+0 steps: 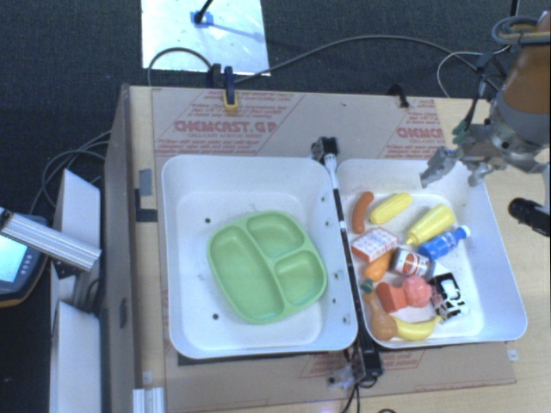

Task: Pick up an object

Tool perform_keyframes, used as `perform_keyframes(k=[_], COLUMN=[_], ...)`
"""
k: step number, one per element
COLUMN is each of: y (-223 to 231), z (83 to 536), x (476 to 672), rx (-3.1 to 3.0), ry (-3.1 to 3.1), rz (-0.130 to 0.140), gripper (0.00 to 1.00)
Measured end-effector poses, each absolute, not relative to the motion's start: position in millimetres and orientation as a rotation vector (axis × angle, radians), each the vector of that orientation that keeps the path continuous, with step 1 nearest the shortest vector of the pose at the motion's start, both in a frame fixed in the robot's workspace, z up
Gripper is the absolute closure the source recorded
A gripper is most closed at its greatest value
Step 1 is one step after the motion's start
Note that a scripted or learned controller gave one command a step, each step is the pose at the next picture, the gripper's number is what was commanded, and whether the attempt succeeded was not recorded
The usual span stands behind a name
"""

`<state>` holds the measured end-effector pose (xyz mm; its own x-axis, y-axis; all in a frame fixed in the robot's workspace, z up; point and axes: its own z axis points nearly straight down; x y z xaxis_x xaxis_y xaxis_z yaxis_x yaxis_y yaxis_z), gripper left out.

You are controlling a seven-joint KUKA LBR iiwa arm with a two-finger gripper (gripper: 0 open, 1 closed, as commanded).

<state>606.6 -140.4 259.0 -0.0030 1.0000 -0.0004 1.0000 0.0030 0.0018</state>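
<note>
Where the arm [525, 84] reaches in from the right of the camera view, its gripper [456, 169] hangs above the far edge of the right bin [508, 312], fingers spread apart with nothing between them. Two shallow white bins lie side by side on a brown board [258, 119]. The left bin [185, 231] holds a green divided plate [267, 267], set slightly askew. All loose items sit in the right bin, crowded toward its near left part. At the far side lie an orange-red sausage [362, 212], a corn cob [389, 207] and a yellow bottle [430, 224], each close to its neighbour. A blue bottle [445, 244] lies just beside the yellow one. Below them a red-and-white carton [374, 246], a small can [411, 261] and a carrot [376, 270] nearly touch. Nearer still are a red block [393, 298], a pink ball [418, 292], a black-and-white object [447, 296] and a banana [415, 329], packed together. The gripper stands apart from every item, nearest the yellow bottle. Cables [362, 50] cross the board's far edge.
</note>
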Motion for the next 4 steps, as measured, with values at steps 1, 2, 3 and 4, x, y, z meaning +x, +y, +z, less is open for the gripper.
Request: perform_keyframes(k=[1,2,3,4], y=[-164.8,-157.9,-159.3,-159.2], z=[171.8,106.7,118.5,118.3], x=[602.9,598.9,600.5,600.3], rx=[2.221,2.207,2.201,2.201], ry=[2.223,2.209,2.203,2.204], rz=[-0.002,0.013,0.017,0.016], gripper=[0.0,0.0,1.0,0.0])
